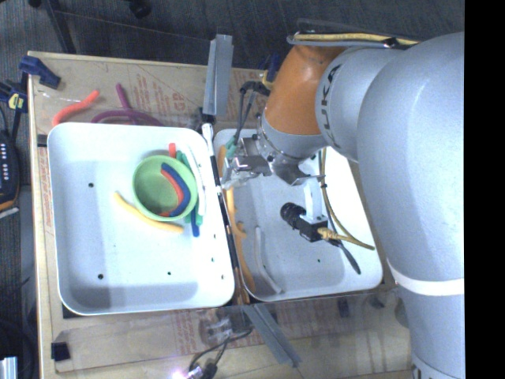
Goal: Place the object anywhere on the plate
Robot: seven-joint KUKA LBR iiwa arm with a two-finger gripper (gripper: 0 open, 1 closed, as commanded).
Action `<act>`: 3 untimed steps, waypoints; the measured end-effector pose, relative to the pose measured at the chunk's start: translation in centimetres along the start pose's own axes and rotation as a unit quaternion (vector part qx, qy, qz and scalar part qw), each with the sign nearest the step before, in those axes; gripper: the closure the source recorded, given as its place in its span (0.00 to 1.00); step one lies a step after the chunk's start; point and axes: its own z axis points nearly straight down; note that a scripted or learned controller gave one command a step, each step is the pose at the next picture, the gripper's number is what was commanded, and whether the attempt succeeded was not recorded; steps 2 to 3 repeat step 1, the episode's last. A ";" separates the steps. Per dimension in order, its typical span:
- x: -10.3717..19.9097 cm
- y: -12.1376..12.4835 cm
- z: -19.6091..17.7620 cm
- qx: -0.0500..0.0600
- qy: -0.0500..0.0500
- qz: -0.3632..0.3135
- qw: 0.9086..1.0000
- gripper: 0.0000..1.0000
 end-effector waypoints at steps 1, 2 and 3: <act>0.0 0.0 0.0 0.000 0.000 0.000 1.000 0.00; 0.0 0.0 0.0 0.000 0.000 0.000 1.000 0.00; 0.0 0.0 0.0 0.000 0.000 0.000 1.000 0.00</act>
